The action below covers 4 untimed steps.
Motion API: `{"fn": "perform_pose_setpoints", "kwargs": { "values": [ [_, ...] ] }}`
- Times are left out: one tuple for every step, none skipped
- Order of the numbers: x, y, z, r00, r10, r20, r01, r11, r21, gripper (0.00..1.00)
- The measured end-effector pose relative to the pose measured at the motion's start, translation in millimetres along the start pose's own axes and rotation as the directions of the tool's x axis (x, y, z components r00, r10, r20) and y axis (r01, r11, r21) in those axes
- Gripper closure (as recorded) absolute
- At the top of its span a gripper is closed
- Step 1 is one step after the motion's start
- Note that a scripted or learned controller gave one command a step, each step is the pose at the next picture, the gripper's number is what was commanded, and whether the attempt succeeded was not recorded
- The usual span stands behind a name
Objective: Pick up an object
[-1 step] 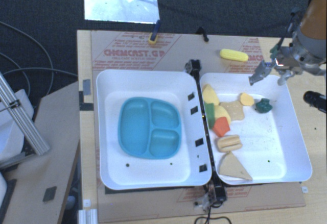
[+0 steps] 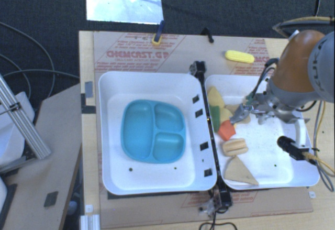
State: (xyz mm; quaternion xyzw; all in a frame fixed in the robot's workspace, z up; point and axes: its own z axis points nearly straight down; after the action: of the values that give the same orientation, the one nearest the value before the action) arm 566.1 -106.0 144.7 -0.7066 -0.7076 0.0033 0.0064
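The right bin [image 2: 272, 163] holds several small items along its left side: a tan-yellow piece [image 2: 215, 97], a green strip [image 2: 214, 117], a pale yellow piece [image 2: 225, 114], an orange-red block [image 2: 226, 130], a tan roll [image 2: 235, 147] and a tan wedge [image 2: 239, 172]. My gripper [image 2: 239, 115] hangs low over the bin's left part, just right of the pale yellow piece and above the orange-red block. I see nothing clearly held in it.
The left bin [image 2: 112, 171] holds a blue divided tray [image 2: 154, 130]. A yellow oblong object [image 2: 239, 56] lies on the bench behind the right bin. The arm's orange band [image 2: 296, 61] and a black fitting [image 2: 290, 148] stand over the right bin's right side.
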Motion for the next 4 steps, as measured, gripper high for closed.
{"fn": "perform_pose_setpoints", "kwargs": {
  "values": [
    [14.6, 9.6, 63.0, 1.0, -0.003, 0.004, 0.003, 1.0, -0.013, 0.0],
    [13.4, 11.0, 49.1, 1.0, -0.001, 0.004, 0.001, 1.0, -0.019, 1.0],
    [16.9, -42.9, -13.4, 1.0, 0.002, 0.004, -0.002, 1.0, -0.016, 1.0],
    [17.1, -41.2, -10.0, 1.0, 0.001, 0.004, -0.001, 1.0, -0.015, 0.0]
  ]
}}
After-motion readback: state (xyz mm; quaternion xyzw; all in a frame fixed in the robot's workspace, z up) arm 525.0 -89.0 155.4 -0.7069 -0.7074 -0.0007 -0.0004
